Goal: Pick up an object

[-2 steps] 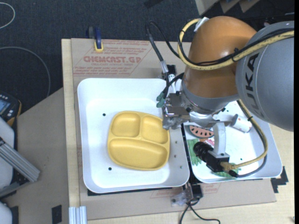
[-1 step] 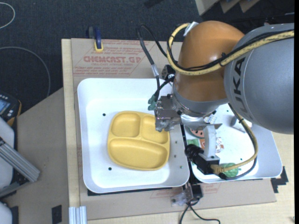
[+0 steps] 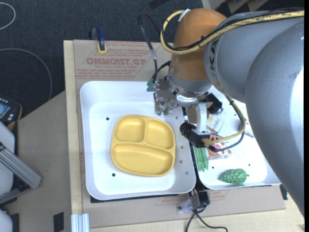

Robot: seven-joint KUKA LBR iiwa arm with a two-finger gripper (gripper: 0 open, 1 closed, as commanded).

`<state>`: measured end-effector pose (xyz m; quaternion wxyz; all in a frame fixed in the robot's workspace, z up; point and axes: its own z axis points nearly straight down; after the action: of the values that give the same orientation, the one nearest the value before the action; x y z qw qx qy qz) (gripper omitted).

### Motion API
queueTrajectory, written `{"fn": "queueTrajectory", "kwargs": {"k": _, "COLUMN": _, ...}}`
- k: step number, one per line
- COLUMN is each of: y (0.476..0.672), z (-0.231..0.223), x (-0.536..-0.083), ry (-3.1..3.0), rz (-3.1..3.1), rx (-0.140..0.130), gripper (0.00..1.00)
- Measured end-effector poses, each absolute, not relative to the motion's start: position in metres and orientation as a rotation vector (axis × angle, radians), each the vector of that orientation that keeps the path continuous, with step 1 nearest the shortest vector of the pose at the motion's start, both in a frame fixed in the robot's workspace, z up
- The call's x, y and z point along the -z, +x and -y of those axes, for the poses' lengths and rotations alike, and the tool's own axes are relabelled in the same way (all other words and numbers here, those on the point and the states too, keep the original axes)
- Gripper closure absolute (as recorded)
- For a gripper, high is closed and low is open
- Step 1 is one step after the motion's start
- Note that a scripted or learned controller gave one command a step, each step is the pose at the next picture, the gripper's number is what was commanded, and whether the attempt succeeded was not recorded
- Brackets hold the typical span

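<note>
Gripper [image 3: 166,105] low over left bin's [image 3: 91,144] far right corner, jaw state unreadable; yellow divided plate [image 3: 143,145] lies just beside and nearer the camera.

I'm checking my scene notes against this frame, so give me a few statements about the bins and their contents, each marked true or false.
1. The yellow three-compartment plastic plate lies in the left white bin. True.
2. The knobbly green toy sits on that plate. False: it lies in the right white bin.
3. The gripper is above the left bin's back edge. True.
4. The plate is blue. False: yellow.
</note>
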<state>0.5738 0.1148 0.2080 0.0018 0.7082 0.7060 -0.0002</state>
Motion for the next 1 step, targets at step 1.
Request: {"fn": "queueTrajectory", "kwargs": {"k": 1, "y": 0.5263, "z": -0.1902, "x": -0.2323, "ry": 2.216, "rz": -2.232, "rx": 0.001, "gripper": 1.00}}
